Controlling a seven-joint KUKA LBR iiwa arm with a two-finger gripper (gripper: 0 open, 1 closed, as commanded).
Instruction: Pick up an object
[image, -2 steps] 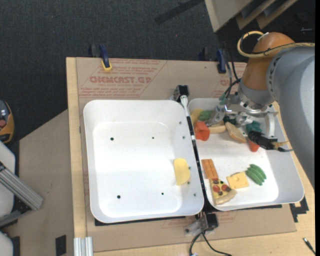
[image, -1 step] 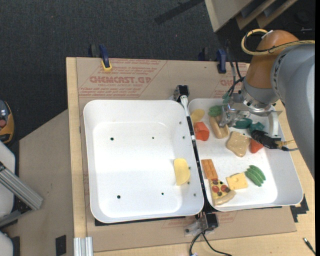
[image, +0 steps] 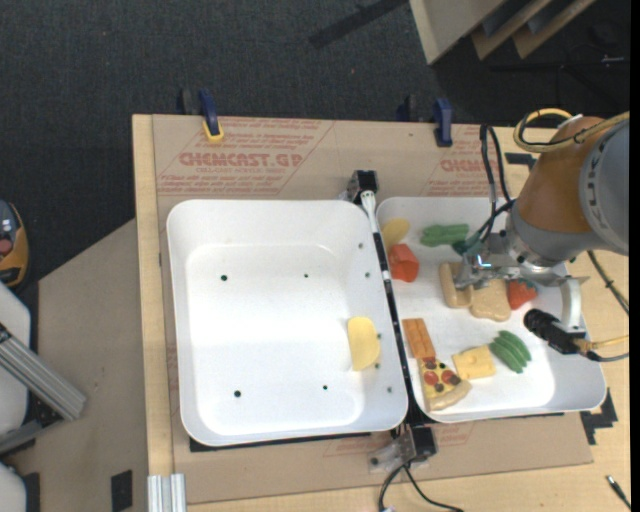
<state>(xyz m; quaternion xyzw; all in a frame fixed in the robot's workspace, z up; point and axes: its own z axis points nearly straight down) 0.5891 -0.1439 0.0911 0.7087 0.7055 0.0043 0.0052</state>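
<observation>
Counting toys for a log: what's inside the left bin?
The left bin holds one yellow toy near its right wall. No other toy shows on its floor, and nothing covers any part of it.

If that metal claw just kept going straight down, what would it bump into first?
Most likely the tan bread-like piece in the right bin, which sits right beside the gripper. Depth is hard to judge from above.

Camera: one, fixed above the bench.
Facing: down at a slant.
Range: takes in both white bins.
Arm: enters from right.
</observation>
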